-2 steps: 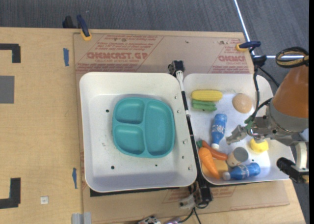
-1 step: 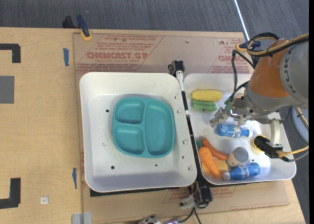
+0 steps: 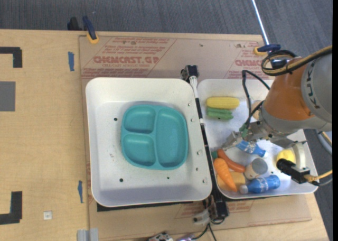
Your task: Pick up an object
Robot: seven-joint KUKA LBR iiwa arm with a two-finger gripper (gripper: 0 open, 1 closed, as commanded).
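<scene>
My gripper (image 3: 237,136) hangs low over the middle of the right bin (image 3: 232,87), below the orange band of the arm. Its two fingers stand apart, open, with nothing between them. Just right of the fingertips lies a small blue and white object (image 3: 248,147). An ear of yellow corn (image 3: 222,102) rests on a green piece (image 3: 218,113) at the bin's far side. Two orange carrots (image 3: 226,174) lie at the near left, beside a grey cup (image 3: 257,167) and a blue bottle (image 3: 263,184). A yellow object (image 3: 287,155) sits at the right, partly hidden by the arm.
The left bin (image 3: 100,145) holds a teal divided plate (image 3: 155,135) in its middle. A black rail (image 3: 199,118) runs between the two bins. The arm covers the right bin's far right corner.
</scene>
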